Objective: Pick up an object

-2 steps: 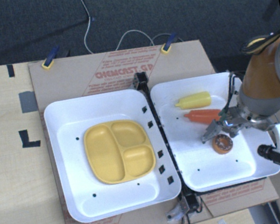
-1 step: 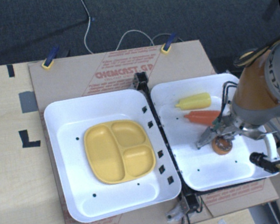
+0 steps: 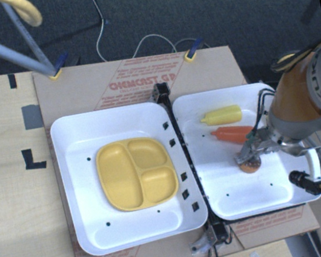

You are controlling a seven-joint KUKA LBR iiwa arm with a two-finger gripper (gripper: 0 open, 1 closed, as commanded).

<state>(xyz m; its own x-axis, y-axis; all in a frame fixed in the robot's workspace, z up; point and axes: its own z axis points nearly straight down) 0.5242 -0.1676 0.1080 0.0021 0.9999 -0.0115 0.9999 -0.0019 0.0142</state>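
Note:
My gripper reaches into the right bin from the right, low over its floor. A small round brown object lies directly under its tip, partly covered by it. Just above that lie an orange-red carrot-shaped object and a yellow corn-shaped object, side by side near the bin's far wall. The grey arm with its orange band rises over the bin's right rim.
The left bin holds a yellow divided plate. A black divider strip runs between the bins. Cardboard lies under both bins, with cables beyond its far edge.

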